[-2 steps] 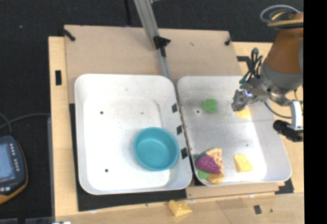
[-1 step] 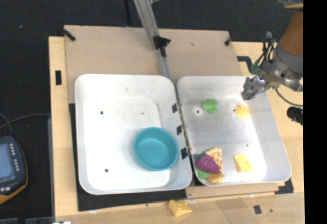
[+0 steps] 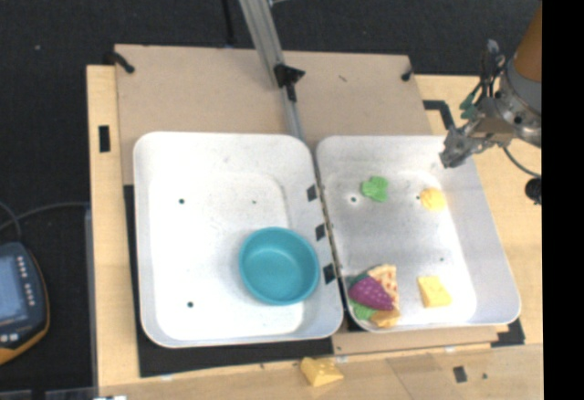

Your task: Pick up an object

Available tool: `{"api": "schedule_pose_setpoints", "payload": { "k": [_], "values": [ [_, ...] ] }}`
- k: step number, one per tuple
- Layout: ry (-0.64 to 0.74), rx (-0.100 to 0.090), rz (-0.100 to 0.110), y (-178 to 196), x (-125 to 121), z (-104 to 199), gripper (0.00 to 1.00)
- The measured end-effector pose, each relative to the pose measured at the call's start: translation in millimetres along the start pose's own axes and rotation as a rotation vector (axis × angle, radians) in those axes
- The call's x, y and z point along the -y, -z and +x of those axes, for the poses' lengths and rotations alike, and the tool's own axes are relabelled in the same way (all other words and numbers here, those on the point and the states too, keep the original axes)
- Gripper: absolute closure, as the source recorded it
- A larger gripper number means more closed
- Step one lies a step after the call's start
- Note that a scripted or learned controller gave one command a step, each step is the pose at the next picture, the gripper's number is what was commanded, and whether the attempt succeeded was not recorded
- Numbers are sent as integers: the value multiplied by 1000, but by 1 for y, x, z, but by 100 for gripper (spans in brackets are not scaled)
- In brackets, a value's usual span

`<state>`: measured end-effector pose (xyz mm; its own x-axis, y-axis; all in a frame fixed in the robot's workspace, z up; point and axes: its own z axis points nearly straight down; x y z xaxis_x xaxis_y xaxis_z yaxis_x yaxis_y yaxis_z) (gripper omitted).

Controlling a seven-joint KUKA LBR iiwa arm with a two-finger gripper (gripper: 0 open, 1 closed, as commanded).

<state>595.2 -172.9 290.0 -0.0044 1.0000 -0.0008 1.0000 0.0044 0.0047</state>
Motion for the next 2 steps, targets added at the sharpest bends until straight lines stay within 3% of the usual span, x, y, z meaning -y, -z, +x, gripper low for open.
{"api": "schedule_pose_setpoints", "payload": {
  "k": [2],
  "values": [
    [3, -2, 3, -9, 35, 103, 100]
  ]
}}
